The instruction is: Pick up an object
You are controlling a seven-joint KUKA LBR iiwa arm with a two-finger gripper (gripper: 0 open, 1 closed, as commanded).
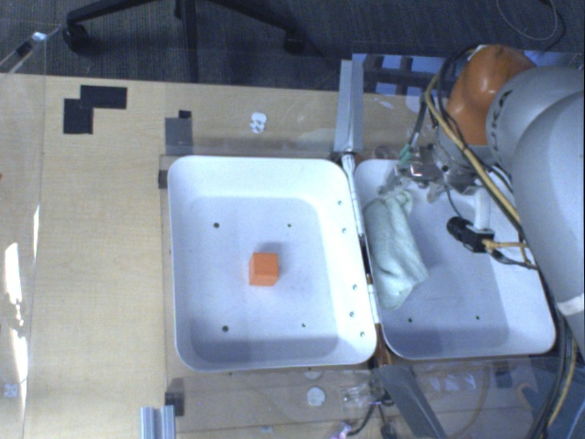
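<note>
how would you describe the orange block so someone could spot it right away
Look at the left white bin, the one away from the arm. Near its middle sits the orange block, small and cube-shaped. The pale cloth lies in the other bin.

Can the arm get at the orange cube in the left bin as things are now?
Probably yes. The orange cube sits alone and uncovered in the left bin. The gripper is over the right bin, beside the pale cloth.
</note>
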